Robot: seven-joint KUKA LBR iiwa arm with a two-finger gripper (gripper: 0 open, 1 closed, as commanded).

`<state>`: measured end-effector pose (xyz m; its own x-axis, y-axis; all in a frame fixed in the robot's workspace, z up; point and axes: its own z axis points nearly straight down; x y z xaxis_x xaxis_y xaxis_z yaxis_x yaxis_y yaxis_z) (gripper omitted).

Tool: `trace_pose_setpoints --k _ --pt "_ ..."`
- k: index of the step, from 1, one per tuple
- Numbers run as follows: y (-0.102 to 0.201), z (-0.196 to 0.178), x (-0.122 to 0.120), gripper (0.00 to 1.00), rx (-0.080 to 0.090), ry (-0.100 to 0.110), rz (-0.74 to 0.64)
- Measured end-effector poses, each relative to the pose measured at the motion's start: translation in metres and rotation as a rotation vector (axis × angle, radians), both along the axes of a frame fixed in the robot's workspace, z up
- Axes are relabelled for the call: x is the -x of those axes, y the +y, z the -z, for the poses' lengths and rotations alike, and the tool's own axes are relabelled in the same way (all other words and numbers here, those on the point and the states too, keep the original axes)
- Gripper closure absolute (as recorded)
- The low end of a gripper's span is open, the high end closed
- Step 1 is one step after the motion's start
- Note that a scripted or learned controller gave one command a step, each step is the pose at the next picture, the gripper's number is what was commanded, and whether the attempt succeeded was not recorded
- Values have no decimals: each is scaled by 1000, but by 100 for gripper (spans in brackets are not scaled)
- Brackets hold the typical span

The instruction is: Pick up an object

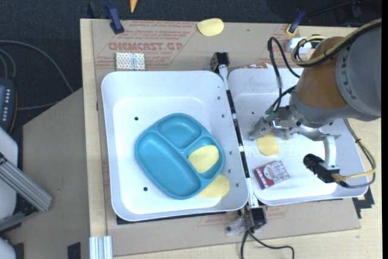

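two shallow white plastic bins side by side on a cardboard-topped bench. left bin (121, 100): glossy blue divided plate (173, 154), a smooth pale yellow oval piece (204, 158) in one compartment, another yellow piece (215, 187) just off the plate's rim. right bin (254, 85): gripper (267, 128) low over a flat yellow piece (267, 144), metal fingers spread, nothing between them. red-and-white crinkled packet (271, 174) nearby.

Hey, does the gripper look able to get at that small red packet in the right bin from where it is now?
Probably yes. The small red packet lies flat on the right white bin floor with bare floor around it, just below the gripper. The yellow piece lies between them but apart from the packet.
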<state>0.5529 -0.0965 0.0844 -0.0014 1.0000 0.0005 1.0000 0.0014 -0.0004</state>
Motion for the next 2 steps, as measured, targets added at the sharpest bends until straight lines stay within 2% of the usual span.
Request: trace_pose_setpoints --k 1,2 --pt "5 0 24 0 -1 2 2" --pt "5 -10 23 100 0 -1 3"
